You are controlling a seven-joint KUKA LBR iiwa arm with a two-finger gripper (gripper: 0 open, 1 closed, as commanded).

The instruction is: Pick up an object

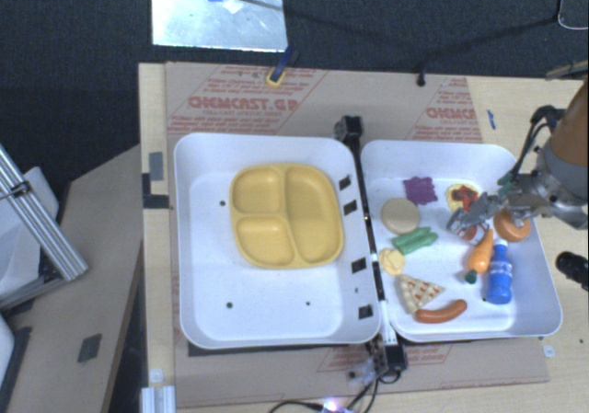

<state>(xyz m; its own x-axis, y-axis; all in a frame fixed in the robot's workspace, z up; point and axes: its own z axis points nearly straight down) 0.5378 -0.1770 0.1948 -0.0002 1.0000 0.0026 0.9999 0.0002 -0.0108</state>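
Hovering low at the right side of the right bin [538, 310], the hand [467, 215] points left with its fingers spread a little and nothing between them, and the toy carrot [479, 255] lies just below it, its long side running up and down beside the blue bottle [499, 277].

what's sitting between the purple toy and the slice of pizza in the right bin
In the camera view, three things lie between the purple toy and the pizza slice: a tan disc, a green pod and a small yellow piece.
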